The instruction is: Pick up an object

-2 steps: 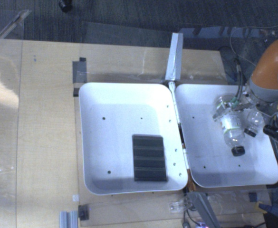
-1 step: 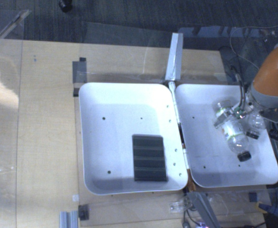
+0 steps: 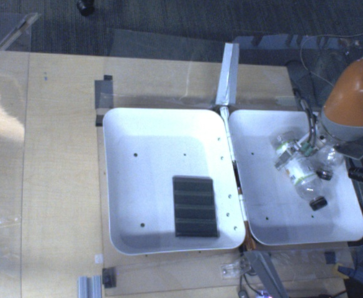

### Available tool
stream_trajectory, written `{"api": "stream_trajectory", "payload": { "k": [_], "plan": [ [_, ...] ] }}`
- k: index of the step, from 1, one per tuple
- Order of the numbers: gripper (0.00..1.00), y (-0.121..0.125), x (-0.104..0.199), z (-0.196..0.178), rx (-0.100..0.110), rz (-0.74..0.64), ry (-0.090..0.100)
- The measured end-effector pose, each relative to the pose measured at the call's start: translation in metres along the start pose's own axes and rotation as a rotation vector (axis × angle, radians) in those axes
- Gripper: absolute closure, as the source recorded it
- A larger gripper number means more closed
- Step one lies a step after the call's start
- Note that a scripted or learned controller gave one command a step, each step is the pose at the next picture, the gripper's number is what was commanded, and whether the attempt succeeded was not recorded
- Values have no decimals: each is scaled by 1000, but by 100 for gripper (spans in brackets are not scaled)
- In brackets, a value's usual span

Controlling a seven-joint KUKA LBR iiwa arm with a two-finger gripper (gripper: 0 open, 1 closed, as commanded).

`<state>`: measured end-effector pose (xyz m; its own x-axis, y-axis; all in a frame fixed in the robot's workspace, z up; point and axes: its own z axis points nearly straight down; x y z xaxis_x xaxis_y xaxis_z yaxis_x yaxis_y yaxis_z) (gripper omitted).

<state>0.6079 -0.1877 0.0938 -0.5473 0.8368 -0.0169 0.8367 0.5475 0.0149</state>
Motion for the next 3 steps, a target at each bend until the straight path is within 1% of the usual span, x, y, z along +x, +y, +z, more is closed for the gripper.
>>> {"api": "stream_trajectory", "payload": {
  "k": [1,2,3],
  "plan": [
    [0,-7,28,-50,11,164,12],
    [0,18,33,4,4,29,7],
    [0,60,5,8,31,8,33]
  ]
}}
